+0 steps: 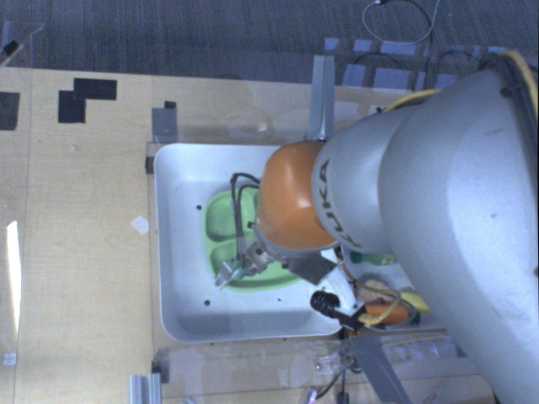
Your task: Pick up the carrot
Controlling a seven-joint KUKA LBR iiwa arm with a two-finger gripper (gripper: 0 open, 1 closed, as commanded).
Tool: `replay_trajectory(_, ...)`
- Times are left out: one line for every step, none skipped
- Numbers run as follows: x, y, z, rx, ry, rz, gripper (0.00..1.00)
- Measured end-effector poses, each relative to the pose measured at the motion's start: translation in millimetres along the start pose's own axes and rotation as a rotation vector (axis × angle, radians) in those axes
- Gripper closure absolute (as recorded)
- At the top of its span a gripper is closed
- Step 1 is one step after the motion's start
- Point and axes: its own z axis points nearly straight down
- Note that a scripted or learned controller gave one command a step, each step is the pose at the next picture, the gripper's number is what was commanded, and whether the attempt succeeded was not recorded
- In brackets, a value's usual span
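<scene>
Carrot [385, 312] sits lower right of frame beside a yellow item [414, 300], well apart from the gripper [229, 273] over the green plate [221, 217] (grip state unreadable), so it should swing right before descending.

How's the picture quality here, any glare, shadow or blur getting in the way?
Camera view: even, soft light; a bright glare streak on the bench at the left edge. The arm looms large and slightly soft, covering most of the right bin. The gripper over the green plate looks small and blurred. The carrot is partly hidden.
</scene>
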Motion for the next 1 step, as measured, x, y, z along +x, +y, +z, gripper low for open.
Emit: replay_trajectory(38.6,30.3,-0.1,-0.002,-0.003,-0.180,0.00)
